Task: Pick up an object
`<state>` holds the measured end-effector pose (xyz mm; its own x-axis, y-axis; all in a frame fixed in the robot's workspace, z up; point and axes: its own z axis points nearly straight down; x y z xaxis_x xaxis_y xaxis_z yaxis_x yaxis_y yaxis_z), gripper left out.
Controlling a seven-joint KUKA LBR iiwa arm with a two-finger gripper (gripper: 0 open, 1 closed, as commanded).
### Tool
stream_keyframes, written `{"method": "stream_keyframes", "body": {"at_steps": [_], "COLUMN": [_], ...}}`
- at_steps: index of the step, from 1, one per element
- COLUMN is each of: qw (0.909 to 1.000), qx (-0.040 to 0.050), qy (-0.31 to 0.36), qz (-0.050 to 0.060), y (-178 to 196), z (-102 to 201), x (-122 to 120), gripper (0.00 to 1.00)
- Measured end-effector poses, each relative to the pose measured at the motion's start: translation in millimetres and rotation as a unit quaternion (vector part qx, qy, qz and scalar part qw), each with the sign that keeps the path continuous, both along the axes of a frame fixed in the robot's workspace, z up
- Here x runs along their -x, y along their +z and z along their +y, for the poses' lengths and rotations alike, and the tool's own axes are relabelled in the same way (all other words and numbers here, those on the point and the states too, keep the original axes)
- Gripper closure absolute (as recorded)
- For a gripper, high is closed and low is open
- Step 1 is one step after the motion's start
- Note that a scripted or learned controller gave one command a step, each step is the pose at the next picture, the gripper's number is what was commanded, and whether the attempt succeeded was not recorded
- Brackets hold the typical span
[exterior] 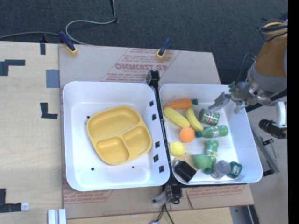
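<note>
The right bin (250,139) holds a jumble of toy food: an orange carrot (180,103), a corn cob (176,117), a banana (194,120), a small dark can (210,117), a green bottle (214,132), an orange (187,134), a lemon (177,148), a green pepper (203,160), a black block (185,171) and a grey can (220,168). My gripper (228,105) hovers over the bin's upper right corner, just right of the dark can. It is open, with nothing between its fingers (217,103).
In the left bin (74,125) lies a yellow divided plate (119,134). A black hinge strip (157,125) runs between the bins. Both bins rest on cardboard (135,66) clamped at the back. A cable (88,24) loops across the dark floor behind.
</note>
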<state>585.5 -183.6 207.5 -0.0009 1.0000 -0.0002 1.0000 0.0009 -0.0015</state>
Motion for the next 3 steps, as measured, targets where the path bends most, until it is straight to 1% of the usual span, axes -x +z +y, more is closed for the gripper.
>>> {"method": "stream_keyframes", "body": {"at_steps": [1, 2, 3], "qw": [1.0, 1.0, 1.0], "qx": [0.0003, 0.0043, 0.0033], "qy": [0.0, -0.001, 0.0], "qz": [-0.001, -0.002, -0.002], "y": [-106, -121, -112], "z": [33, 74, 76], "x": [-27, -67, -67], "gripper": [0.0, 0.0, 1.0]}}
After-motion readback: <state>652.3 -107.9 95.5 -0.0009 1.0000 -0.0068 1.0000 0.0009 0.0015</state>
